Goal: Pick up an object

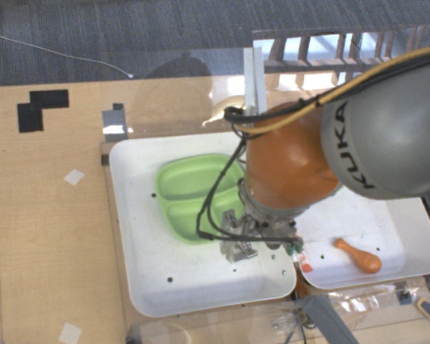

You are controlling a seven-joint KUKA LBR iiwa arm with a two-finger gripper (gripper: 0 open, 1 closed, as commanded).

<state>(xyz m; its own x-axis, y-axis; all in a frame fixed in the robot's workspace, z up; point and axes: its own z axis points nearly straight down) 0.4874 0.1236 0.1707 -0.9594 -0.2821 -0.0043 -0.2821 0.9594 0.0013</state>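
Where the arm [380, 142] reaches in from the right, its orange band [286, 160] hangs over the seam between the two white bins, and the claw [242, 247] sits below it, low over the left bin [147, 289]. The claw's metal parts are small and cluttered with cable, so whether it stands wide or narrow I cannot tell, and nothing can be made out between its tips.

A green tray [191, 197] lies in the left bin, toward its upper middle, with a ridge across it that splits it into two shallow hollows. The claw is just beside the tray's lower right corner, at or just off its edge; whether they touch I cannot tell. A black cable [214, 198] loops from the wrist down across the tray's right side.

In the right bin [419, 260] an orange carrot-shaped piece [359, 256] lies near the lower rim, its thin end pointing up and left, its thick end down and right. It is well apart from the claw, to the claw's right, past the wall between the bins.

The bins rest on a pale wooden bench [47, 246].
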